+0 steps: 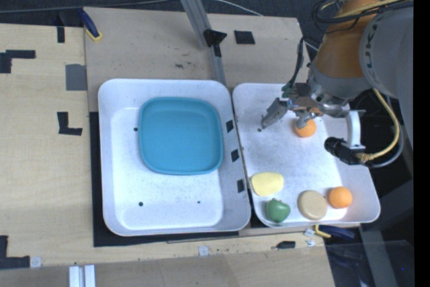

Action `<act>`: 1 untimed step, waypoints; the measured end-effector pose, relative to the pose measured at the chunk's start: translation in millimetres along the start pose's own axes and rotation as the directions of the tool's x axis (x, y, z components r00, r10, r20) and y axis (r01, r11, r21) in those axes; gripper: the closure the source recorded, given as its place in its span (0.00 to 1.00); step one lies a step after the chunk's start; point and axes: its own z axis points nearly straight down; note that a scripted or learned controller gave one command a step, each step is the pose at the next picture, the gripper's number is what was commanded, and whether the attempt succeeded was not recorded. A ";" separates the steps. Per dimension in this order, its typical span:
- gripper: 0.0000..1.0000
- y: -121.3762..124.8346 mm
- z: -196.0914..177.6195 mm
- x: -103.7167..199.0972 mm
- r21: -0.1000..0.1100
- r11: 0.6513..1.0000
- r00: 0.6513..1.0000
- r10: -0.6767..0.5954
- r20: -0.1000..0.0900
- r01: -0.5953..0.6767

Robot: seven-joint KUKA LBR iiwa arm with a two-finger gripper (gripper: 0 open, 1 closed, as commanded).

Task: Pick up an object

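Note:
My gripper (pixel 288 118) hangs over the upper half of the right bin (pixel 269 94) with its fingers spread open. One grey finger (pixel 271 113) points down-left toward the bin floor. A small orange ball (pixel 306 130) lies at the tip of the other finger, partly covered by it, and nothing sits between the two fingers. Along the bin's front edge lie a yellow lump (pixel 267 183), a green piece (pixel 276 210), a tan round piece (pixel 312 204) and a second orange ball (pixel 340 197).
The left bin (pixel 117 144) holds a blue square plate (pixel 180 135). A slanted metal pole (pixel 195 3) rises behind the bins. A black cable and connector (pixel 342 151) hang from the wrist over the right bin's right edge.

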 end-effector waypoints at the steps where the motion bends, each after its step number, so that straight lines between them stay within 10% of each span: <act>1: 0.00 -2.3 59.9 -7.3 0.002 1.000 1.000 0.001 0.000 -0.001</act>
